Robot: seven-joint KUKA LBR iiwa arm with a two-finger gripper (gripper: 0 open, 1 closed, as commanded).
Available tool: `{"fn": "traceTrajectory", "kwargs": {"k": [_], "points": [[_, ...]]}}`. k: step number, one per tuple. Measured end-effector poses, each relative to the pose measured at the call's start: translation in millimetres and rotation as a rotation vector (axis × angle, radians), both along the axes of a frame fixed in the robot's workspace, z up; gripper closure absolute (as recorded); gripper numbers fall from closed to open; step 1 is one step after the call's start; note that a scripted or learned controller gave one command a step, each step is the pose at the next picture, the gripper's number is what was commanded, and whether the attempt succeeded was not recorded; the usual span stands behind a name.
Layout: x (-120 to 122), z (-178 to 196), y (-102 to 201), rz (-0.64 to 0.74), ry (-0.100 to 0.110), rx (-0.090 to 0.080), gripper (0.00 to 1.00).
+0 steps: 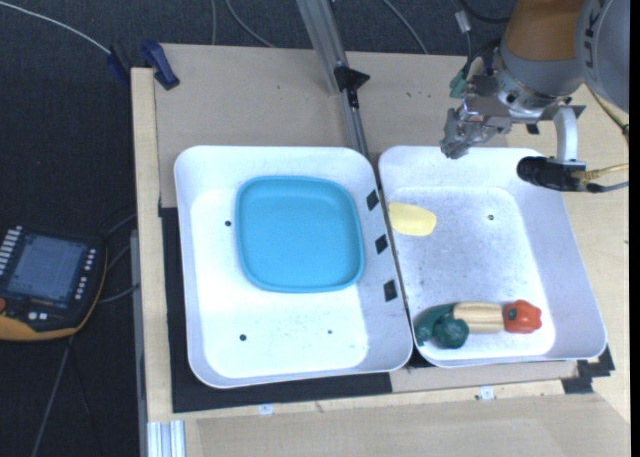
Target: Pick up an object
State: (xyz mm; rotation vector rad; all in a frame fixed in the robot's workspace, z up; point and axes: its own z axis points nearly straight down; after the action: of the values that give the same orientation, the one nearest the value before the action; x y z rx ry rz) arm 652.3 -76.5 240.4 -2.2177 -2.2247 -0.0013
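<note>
My gripper [458,140] hangs over the back rim of the right bin [560,245], with nothing visible between its fingers. A pale yellow object [412,219] lies at the bin's left wall, below and left of the gripper. Along the front wall lie a dark green object [442,329], a tan cylinder [479,317] and a red object [522,316], side by side and touching.
A blue square plate [298,233] rests in the left bin [210,335]. A metal pole [325,30] slants up from between the bins. A black part [545,171] of the arm juts over the right bin's back right corner. A pendant [45,280] lies left of the bench.
</note>
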Motion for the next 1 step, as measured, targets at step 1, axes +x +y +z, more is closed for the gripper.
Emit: {"fn": "traceTrajectory", "kwargs": {"k": [1], "points": [[-21.9,0.8,58.8,0.002,-0.001,0.001,1.00]]}}
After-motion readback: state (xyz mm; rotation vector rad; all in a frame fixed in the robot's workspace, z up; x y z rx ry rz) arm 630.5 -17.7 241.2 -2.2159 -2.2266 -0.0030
